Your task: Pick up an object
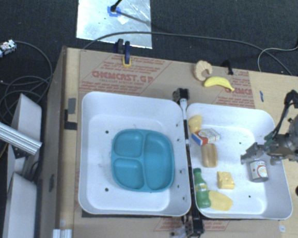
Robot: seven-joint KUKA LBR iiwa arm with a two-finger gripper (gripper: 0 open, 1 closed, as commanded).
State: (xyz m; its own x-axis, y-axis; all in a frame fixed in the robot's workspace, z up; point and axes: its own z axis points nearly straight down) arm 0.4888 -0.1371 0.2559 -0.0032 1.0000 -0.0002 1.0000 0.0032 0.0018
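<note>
My gripper point(253, 154) reaches in from the right and hangs over the right bin point(252, 120), near its right side. A small silver can with a red label point(259, 171) lies just below and in front of it, close to it; I cannot tell whether they touch. Further left in the same bin lie a yellow piece point(195, 123), a white and red box point(206, 136), a tan bread-like roll point(209, 155), a yellow cheese block point(225, 180), a green bottle point(200, 187) and a yellow lemon-shaped piece point(219, 201).
The left bin point(103, 112) holds a blue divided plate point(143, 159). Behind the bins, on the cardboard, lie a banana point(218, 83) and a beige piece point(202, 70). A black clamp point(181, 96) sits on the ridge between the bins.
</note>
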